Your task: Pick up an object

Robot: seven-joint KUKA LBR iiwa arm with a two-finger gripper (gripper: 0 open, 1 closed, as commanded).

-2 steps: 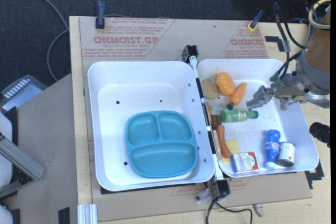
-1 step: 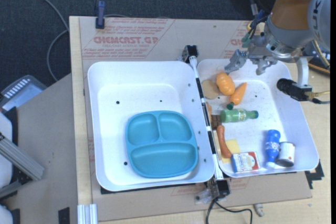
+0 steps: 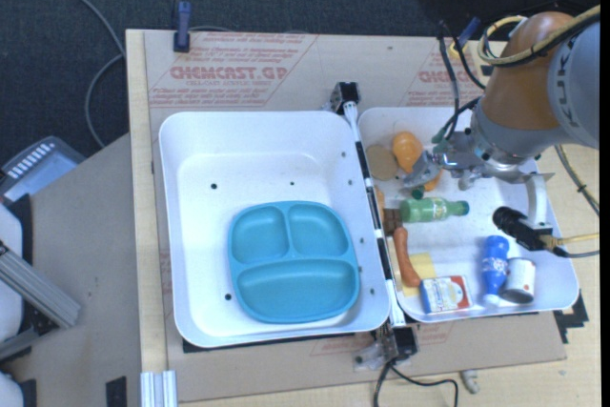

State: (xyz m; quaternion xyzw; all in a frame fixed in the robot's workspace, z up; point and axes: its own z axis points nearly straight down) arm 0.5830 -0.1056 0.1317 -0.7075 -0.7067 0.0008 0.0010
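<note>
In the upper part of the right bin, the gripper hangs low, its tip half hidden under the grey wrist, so whether it is spread or closed cannot be told. An orange ball sits just beside it. A small orange shape under the tip is too blurred to name. A green bottle lies just below. Farther off lie a blue can and a red-and-white carton. The left bin holds a blue divided plate.

My arm, cut off at right, hides part of the bin; I cannot read the carton.
</note>
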